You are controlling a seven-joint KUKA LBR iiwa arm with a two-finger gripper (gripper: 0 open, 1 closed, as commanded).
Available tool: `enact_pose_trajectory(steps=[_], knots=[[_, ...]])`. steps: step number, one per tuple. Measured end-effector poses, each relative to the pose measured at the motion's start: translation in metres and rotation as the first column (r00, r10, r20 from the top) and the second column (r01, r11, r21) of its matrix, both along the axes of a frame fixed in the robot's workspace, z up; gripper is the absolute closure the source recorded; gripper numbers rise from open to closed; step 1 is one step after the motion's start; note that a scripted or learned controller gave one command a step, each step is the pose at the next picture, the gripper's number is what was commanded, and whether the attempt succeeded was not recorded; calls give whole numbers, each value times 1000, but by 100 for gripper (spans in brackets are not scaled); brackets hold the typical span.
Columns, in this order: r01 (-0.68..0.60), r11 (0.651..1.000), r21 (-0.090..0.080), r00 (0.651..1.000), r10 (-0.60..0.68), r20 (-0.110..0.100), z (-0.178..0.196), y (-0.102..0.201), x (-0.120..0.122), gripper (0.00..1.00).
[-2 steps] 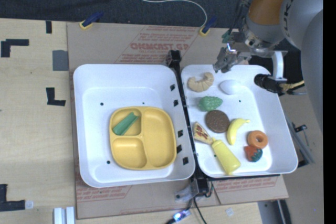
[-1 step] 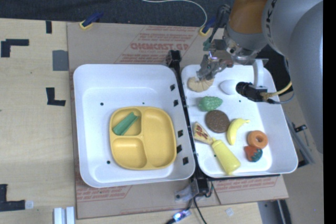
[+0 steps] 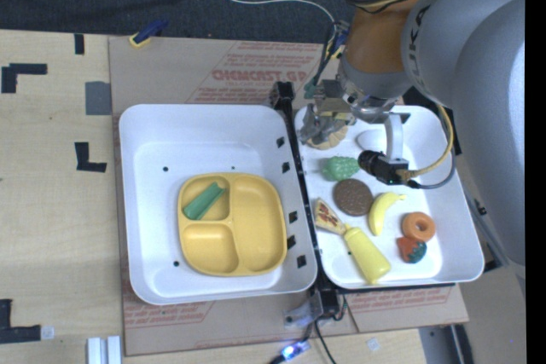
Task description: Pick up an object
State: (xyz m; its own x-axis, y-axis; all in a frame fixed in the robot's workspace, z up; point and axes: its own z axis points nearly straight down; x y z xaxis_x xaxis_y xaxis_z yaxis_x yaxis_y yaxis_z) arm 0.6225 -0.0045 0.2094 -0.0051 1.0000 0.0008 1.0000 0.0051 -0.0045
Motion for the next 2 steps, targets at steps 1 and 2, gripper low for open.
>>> enact_pose_trajectory(steps=[1, 2], knots=[[0, 1000, 1, 1000, 0, 1, 16, 41, -31, 100], [0, 1000, 0, 1000, 0, 3, 24, 67, -37, 100]])
